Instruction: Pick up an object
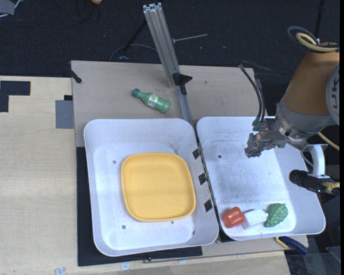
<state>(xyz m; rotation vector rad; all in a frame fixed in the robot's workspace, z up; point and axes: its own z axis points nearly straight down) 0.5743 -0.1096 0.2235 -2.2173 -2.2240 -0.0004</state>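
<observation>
Hovering over the right bin [309,222], well apart from any target: end effector [255,146] carries nothing; spread hard to tell, too dark and small. Still approach. Next: travel toward pepper [234,216], block [255,217] or broccoli [276,214] at near edge, then descend.

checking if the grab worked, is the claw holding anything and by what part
Nothing is held. The claw hangs over the right bin, apart from the red, white and green items at its near edge.
</observation>
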